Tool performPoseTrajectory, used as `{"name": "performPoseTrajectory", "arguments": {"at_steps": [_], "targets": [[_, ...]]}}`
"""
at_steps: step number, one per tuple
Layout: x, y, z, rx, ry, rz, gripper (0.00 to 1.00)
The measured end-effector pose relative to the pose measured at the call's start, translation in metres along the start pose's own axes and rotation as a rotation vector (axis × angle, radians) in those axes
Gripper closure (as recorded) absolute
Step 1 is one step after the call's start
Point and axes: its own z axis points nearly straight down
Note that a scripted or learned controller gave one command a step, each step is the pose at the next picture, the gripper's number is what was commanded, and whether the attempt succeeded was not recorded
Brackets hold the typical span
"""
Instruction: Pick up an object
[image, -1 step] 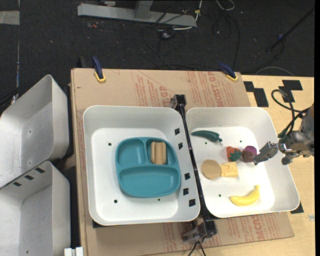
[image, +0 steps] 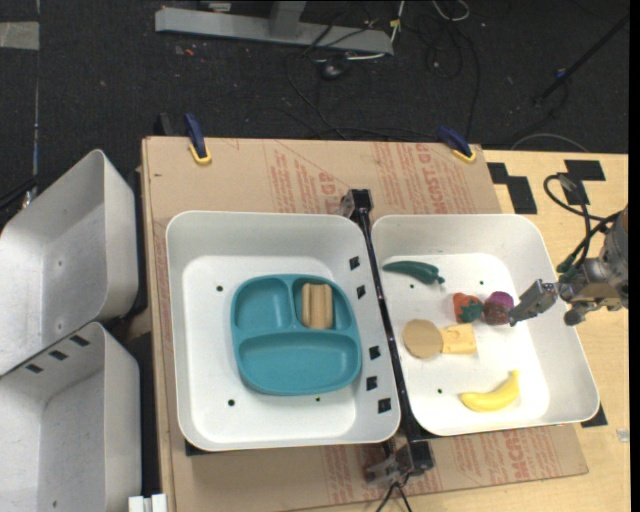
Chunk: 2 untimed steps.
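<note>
Gripper (image: 548, 298): over right bin's (image: 560, 262) far edge, grip state unclear | nearest: purple toy (image: 498, 305), likely target | banana (image: 492, 394), green pepper (image: 412, 270): loose for picking

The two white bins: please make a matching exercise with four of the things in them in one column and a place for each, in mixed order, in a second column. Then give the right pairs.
Things:
1. yellow toy banana
2. dark green toy pepper
3. tan wooden block
4. round purple toy

Places:
A. in the teal divided plate's small compartment, left bin
B. right bin, near front edge
C. right bin, nearest the hand
D. right bin, back part, close to the divider

Pairs: 1-B, 2-D, 3-A, 4-C
</note>
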Motion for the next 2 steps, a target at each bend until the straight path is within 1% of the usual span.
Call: {"name": "performPoseTrajectory", "arguments": {"at_steps": [1,2], "targets": [[0.005,0.009,0.054,0.001,0.001,0.002,0.00],[0.010,0.000,0.105,0.003,0.002,0.003,0.00]]}}
